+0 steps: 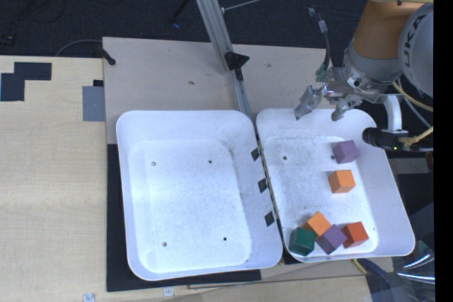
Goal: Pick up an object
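Claw (320,106) hangs over the far rim of the right bin (396,237), its two fingers spread apart with nothing between them. Below it, in that bin, lie the loose blocks: a purple block (345,151) nearest the claw, and an orange block (342,181) just in front of that. At the bin's near end sits a tight cluster, with a green block (302,241), a second orange block (318,223), a second purple block (330,239) and a red-orange block (354,233); these seem to touch one another, though the slant makes that hard to confirm. Left bin (134,145) sits side by side with the right one, small black clips (262,184) along their shared edge. A slanted aluminium rail (212,21) rises behind the bins.
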Robot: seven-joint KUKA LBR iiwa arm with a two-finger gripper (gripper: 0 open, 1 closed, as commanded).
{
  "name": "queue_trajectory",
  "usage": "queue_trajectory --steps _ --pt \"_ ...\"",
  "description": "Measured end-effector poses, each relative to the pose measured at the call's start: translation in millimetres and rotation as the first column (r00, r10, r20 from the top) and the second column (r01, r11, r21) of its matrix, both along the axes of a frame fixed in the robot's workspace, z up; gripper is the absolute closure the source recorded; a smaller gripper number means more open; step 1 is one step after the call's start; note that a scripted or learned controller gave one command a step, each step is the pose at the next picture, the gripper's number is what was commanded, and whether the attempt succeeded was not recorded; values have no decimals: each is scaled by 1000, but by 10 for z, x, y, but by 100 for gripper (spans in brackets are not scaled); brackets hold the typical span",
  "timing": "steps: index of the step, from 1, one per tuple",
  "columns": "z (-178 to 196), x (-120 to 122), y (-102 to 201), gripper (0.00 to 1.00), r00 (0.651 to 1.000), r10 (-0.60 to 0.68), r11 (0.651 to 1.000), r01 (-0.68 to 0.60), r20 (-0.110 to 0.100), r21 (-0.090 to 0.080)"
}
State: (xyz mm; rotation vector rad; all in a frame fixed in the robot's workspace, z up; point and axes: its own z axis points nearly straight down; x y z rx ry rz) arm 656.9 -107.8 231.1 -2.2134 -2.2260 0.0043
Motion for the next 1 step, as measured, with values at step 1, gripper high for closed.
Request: queue_trajectory --steps 1 --pt "-572 -1003 -663 0 1000 -14 1000 14 -8 0"
